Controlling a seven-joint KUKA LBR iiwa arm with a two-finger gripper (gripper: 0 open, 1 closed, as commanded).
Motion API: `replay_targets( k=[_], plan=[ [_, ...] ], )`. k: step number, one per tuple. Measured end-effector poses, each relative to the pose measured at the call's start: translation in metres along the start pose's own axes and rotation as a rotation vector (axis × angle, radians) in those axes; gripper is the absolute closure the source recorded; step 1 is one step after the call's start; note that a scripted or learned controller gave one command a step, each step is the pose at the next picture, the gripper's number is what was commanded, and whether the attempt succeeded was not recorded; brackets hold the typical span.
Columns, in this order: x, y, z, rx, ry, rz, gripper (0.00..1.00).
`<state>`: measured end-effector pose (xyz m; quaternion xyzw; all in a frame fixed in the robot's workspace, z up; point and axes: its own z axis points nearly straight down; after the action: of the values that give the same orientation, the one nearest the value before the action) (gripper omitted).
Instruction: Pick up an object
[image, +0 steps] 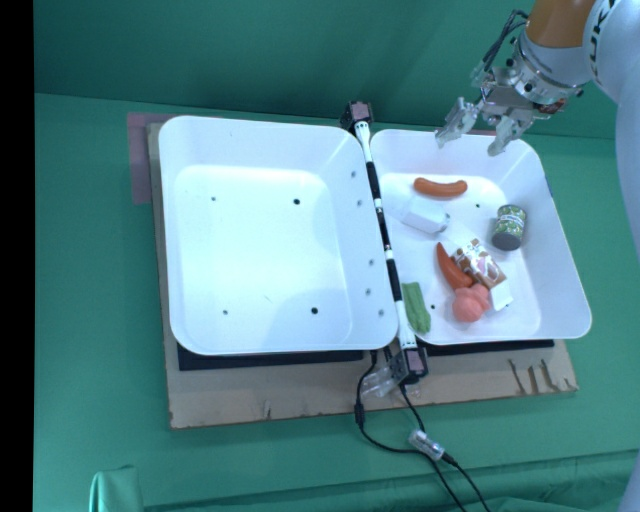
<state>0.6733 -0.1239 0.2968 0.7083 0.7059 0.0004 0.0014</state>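
On your left, the left bin (265, 235) is sitting on the bench with just little dark dots on its white floor. A thin black and white bar (383, 235) is running between the two bins, and a black cable (400, 425) is trailing from its near end toward you.

Now look at the right bin (555, 290) (this is where all the things are lying). A green pea pod (416, 307) is lying in the near left corner, close to the bar. A white block (423, 215) is resting farther back, and an orange-red sausage (440, 186) is lying just beyond it, at the far side of the bin floor. Near the middle, a red chili pepper (447, 266) is lying slanted, touching a small printed box (480, 266). A round peach-colored ball (469, 304) is sitting just in front of them, touching a small white box (499, 295). To the right, a little can (509, 227) with a green label is standing by itself.

The gripper (476, 135) is hanging above the far edge of the right bin, well apart from every thing. Its two fingers are spreading wide, and nothing is sitting between them.
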Motion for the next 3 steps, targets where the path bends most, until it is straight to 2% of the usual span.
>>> replay_targets(
  k=[1,2,3],
  plan=[
    [0.01,-0.003,0.09,-0.016,-0.007,0.0,0.0],
    [0.009,0.0,0.075,-0.029,-0.009,0.003,1.0],
    [-0.065,0.001,0.017,-0.004,-0.005,0.002,1.0]
  ],
)
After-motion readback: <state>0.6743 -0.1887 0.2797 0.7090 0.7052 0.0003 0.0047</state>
